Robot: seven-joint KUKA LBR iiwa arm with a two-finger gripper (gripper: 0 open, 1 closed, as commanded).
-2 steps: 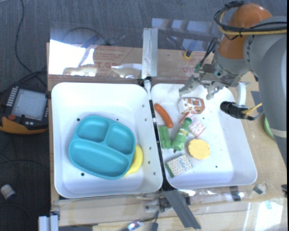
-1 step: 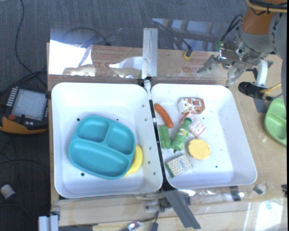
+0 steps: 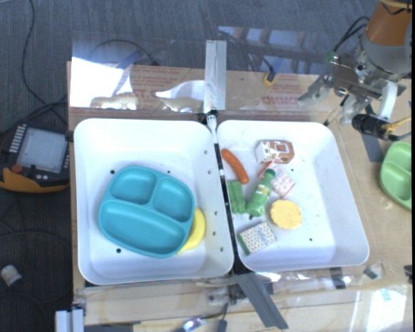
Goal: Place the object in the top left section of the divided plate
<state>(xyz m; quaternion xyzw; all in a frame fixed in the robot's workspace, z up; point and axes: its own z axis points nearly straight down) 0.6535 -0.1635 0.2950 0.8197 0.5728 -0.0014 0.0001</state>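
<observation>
Spreading across the bench, two white bins sit side by side: the left bin (image 3: pixel 90 185) lies well down and to the left of the gripper (image 3: pixel 363 81), and the right bin (image 3: pixel 332 199) lies below it, nearer. The grey arm (image 3: pixel 387 19) with its orange band enters at the upper right, and the gripper hangs beyond the right bin's far right corner, over the bench and not over either bin. Whether its jaws are apart or together cannot be told at this angle; nothing is seen between them.

A teal divided plate (image 3: pixel 146 209) rests in the left bin, far from the jaws, with a yellow banana (image 3: pixel 196 230) tucked against its lower right rim. A green bowl (image 3: pixel 400 171) sits on the bench below and slightly right of the jaws.

Small things lie in the right bin, all apart from the jaws, below and to their left: a brown and white packet (image 3: pixel 274 151) closest, an orange sausage (image 3: pixel 235 166), a green bottle (image 3: pixel 261 196), a pink patterned packet (image 3: pixel 282 184), a yellow round biscuit (image 3: pixel 286 214), a green pepper (image 3: pixel 235 198), and a green-white box (image 3: pixel 257 237).
</observation>
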